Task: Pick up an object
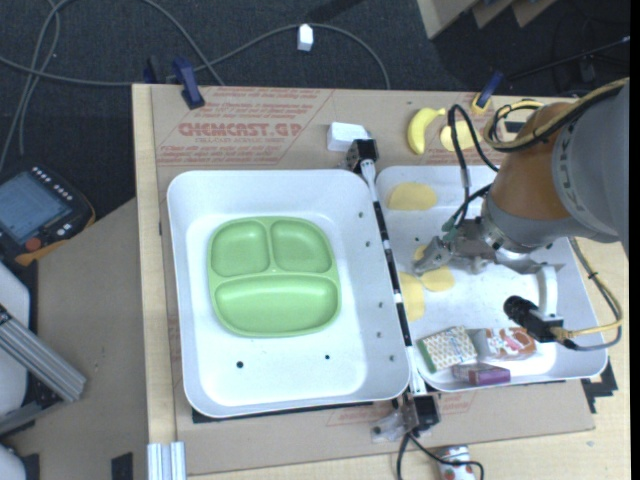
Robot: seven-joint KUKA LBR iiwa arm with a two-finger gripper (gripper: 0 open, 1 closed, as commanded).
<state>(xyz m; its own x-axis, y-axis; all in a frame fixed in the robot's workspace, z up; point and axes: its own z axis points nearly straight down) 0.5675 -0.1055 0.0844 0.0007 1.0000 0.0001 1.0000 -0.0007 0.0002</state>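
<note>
gripper (432,258) was lowered into the right bin (580,363).
fingers' state could not be told; purple tube (481,374) was laid lengthwise left-right.

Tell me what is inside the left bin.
The left bin holds a green divided plate, its three compartments bare. Whatever lies beneath the plate is covered.

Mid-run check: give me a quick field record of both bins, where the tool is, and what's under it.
left bin: holds a green divided plate
right bin: yellow flat pieces, a patterned packet, a purple object
tool: low in the right bin, near its left wall
under tool: yellow piece beside the tip
grasp: cannot tell
banana: on the bench, behind the right bin
</note>
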